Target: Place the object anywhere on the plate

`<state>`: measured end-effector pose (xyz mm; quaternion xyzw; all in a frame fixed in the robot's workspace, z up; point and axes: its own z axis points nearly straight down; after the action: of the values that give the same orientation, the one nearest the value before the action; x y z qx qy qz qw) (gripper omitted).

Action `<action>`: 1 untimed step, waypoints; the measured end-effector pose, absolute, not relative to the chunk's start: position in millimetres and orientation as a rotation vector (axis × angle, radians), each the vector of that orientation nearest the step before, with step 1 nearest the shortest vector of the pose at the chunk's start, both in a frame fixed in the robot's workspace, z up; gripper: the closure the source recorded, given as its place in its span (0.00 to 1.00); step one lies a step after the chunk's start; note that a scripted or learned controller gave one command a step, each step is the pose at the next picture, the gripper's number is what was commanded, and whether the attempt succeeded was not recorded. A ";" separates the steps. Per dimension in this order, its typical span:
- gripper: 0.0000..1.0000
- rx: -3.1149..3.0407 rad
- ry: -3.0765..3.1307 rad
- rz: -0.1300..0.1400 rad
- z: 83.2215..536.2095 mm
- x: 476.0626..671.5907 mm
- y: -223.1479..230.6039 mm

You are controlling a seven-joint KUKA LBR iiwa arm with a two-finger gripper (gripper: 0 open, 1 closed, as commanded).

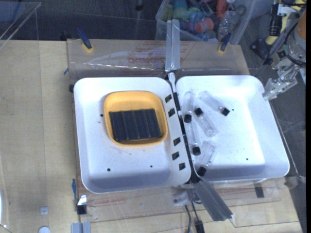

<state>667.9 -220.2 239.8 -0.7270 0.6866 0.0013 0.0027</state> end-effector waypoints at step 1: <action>1.00 -2.476 1.926 0.006 203.4 667.1 -212.0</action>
<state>667.1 -212.0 203.4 -0.7893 0.6140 0.0020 0.0023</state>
